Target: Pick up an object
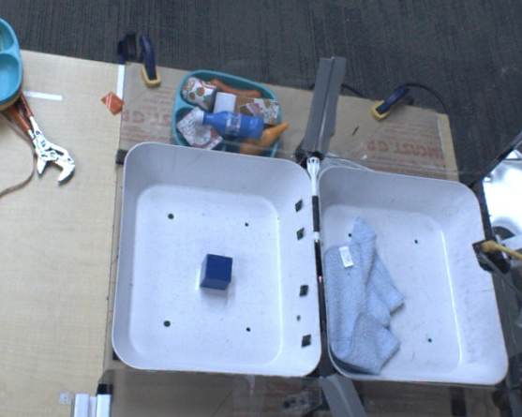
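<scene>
Cube [217, 272]: small, dark blue, upright.

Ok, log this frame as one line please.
left bin: blue cube near centre, untouched | right bin: crumpled grey cloth at its left side | pick: not yet done

Below me sit two white bins side by side. The left bin [132, 263] holds a small blue cube [217, 272] near its middle, apart from every wall. In the right bin [457, 302] a crumpled grey-blue cloth [361, 298] lies against the left side. Behind them, a teal bowl [227, 114] is full of small objects, and a wrench [49, 154] rests on the bench at far left.
</scene>
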Available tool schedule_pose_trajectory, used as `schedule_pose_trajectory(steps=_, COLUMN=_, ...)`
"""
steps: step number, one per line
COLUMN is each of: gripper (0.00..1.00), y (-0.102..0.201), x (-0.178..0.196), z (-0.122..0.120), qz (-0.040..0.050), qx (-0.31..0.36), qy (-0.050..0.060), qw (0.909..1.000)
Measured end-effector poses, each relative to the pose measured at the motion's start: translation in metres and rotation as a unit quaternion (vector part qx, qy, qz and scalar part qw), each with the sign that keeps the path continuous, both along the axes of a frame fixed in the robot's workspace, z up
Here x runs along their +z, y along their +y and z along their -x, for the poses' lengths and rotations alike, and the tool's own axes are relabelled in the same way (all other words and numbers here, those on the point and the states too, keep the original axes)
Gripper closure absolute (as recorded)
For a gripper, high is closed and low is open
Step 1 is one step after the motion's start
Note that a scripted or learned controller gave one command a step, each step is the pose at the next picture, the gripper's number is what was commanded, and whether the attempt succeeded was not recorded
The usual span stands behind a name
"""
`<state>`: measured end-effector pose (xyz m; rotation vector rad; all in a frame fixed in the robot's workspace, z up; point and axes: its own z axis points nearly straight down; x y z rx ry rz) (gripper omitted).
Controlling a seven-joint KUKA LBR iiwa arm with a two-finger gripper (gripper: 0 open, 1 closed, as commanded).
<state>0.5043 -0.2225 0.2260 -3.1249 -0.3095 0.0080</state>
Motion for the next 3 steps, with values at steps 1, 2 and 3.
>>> schedule_pose_trajectory(steps=1, gripper=0.0, y=0.0, x=0.021, z=0.01, qz=0.0005, qx=0.0, qy=-0.001, qw=1.0)
schedule_pose_trajectory(steps=2, gripper=0.0, y=0.0, x=0.011, z=0.015, qz=-0.0001, qx=0.002, qy=0.0, qw=1.0)
schedule_pose_trajectory(steps=3, gripper=0.0, y=0.0, x=0.01, z=0.021, qz=-0.0001, qx=0.001, qy=0.0, qw=1.0)
